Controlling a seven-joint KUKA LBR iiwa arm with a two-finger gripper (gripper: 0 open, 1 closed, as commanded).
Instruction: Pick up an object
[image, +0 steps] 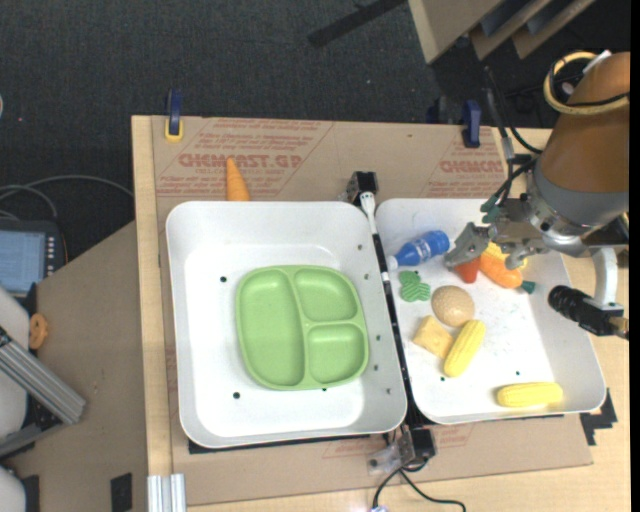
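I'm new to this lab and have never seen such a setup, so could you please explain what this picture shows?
This is one camera fixed above a bench, looking down at a slant. The grey and orange shape at the right is a robot arm; its gripper is the two-finger hand at its end, hanging over the right bin. That bin holds toy food: a blue bottle, an orange piece, a small green piece, a beige egg-like ball, a yellow wedge, a corn cob and a yellow piece near the front. The left bin holds a green divided plate. I cannot tell whether anything is gripped.
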